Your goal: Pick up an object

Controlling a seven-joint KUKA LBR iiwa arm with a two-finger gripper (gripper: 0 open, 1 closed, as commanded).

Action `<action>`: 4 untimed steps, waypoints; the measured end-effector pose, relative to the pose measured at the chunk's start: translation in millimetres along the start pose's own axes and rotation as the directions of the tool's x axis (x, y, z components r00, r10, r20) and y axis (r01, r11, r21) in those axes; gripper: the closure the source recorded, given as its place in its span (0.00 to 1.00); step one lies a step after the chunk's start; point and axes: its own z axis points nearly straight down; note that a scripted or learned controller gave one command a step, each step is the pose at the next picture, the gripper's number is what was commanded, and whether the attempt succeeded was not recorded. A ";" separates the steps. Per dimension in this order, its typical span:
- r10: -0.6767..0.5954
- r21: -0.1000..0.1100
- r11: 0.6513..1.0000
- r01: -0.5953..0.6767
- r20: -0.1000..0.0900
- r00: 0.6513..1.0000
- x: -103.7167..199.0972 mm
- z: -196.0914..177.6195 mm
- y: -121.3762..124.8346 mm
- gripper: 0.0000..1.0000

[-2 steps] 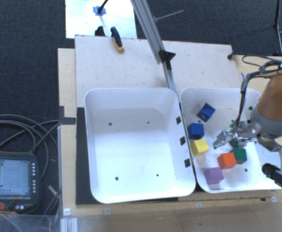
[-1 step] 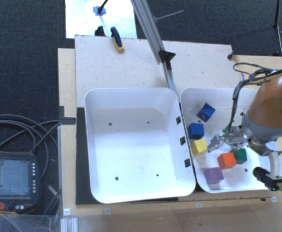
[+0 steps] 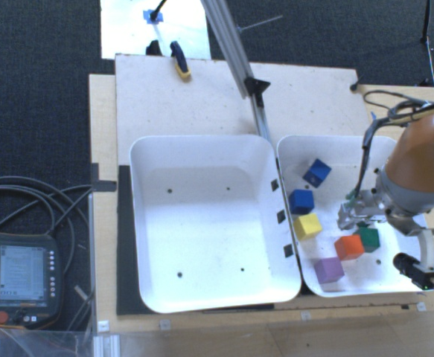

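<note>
Small purple block (image 3: 329,270) nearest us, right white bin (image 3: 336,149), 5 o'clock corner. Tool (image 3: 353,216) hovers over orange cube (image 3: 348,247); spread we cannot tell. We judge cube light, rigid, smooth: pinch opposite flat faces.

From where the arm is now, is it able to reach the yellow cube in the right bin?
Probably yes. The yellow cube lies uncovered in the right bin, and the tool is above that same bin. The blue cube sits very close behind it, which may crowd a grasp.
</note>
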 end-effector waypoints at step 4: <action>-0.005 0.002 1.000 0.005 -0.002 1.000 49.1 -142.1 21.2 1.00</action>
